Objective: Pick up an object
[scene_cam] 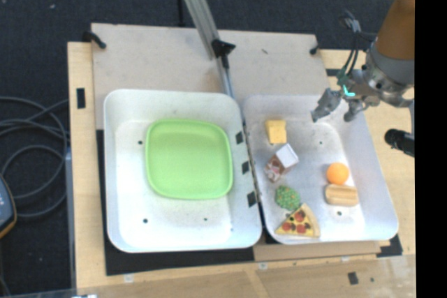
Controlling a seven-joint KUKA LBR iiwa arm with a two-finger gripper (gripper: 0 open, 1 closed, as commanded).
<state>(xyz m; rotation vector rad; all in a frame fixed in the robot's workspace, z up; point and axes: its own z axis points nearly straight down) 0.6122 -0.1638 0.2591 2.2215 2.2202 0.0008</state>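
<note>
— Where's the arm sitting?

— It comes in from the right, grey wrist with the orange band above it, tilted down toward the upper right corner of the right bin [363,171]. The gripper [336,108] hangs over that bin's back rim, its 2 fingers splayed wide apart, one [323,108] reaching left over the bin floor, the other [351,110] nearer the wrist. Nothing sits between them.

— So it's carrying nothing?

— Nothing that I can see. Every object lies on the bin floor, well apart from the fingers.

— What's in there?

— 6 toy food pieces. A yellow cheese block [276,130] near the back left, closest to the gripper but still clear of it. Just below it a small white and brown box [282,160], tipped at an angle. Below that a green broccoli piece [287,197], and touching its lower edge a pizza slice [299,222] at the front rim. Over on the right side, an orange ball [338,172] sits right against a tan bread roll [341,195].

— And the other bin?

— The left bin [126,150] holds 1 green square plate [189,158], lying flat in the middle. A metal pole [195,0] slants down from the top toward the seam between the 2 bins.
</note>
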